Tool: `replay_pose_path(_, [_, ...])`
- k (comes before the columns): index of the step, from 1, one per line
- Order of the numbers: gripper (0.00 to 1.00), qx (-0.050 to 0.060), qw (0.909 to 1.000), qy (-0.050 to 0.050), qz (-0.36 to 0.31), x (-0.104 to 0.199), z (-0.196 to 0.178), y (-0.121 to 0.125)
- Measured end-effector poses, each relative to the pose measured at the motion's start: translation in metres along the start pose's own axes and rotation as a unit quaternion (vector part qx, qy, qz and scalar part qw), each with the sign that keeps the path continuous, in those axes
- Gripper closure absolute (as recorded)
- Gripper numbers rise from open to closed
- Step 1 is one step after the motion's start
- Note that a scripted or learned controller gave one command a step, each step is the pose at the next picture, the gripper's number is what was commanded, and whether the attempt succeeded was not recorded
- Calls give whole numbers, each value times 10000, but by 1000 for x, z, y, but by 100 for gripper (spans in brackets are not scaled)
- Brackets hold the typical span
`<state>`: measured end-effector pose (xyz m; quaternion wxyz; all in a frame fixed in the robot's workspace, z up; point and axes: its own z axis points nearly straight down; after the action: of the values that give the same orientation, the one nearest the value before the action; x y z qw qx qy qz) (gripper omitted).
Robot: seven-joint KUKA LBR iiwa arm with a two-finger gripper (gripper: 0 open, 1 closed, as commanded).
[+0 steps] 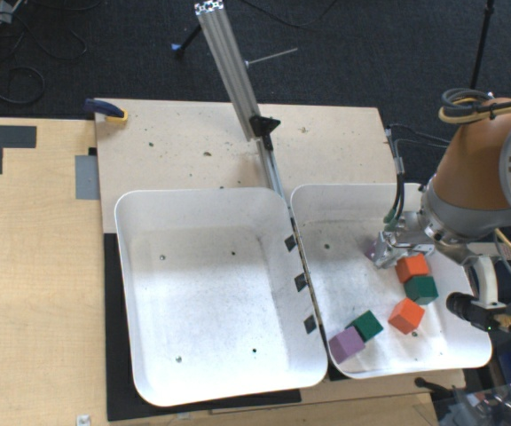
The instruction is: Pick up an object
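Observation:
Several small blocks lie in the right bin [344, 207]. An orange block [412, 267] sits right under my gripper [390, 248], with a dark green block [421, 289] touching its near side. Another orange block [406, 315] lies nearer the front. A green block [367, 325] and a purple block [347, 343] rest together at the bin's front left corner. My gripper hangs low over the bin's middle right, just left of the upper orange block. Nothing shows between its fingers, and the arm's orange band [473, 167] rises above it.
The left bin [149, 229] stands beside the right one, with a divider carrying black clips [300, 282] between them. A slanted aluminium bar [233, 69] rises behind the bins. A blue and yellow clamp [106, 110] sits at the bench's far left corner.

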<state>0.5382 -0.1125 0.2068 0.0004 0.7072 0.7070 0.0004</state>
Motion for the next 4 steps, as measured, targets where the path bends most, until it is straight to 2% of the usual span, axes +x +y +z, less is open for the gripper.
replay_pose_path(1, [100,-10,10000,-3,-7,-1,-53,1])
replay_pose_path(3, [100,27,10000,9,-15,86,-28,-4])
replay_pose_path(4, [100,24,10000,13,-30,146,-33,-11])
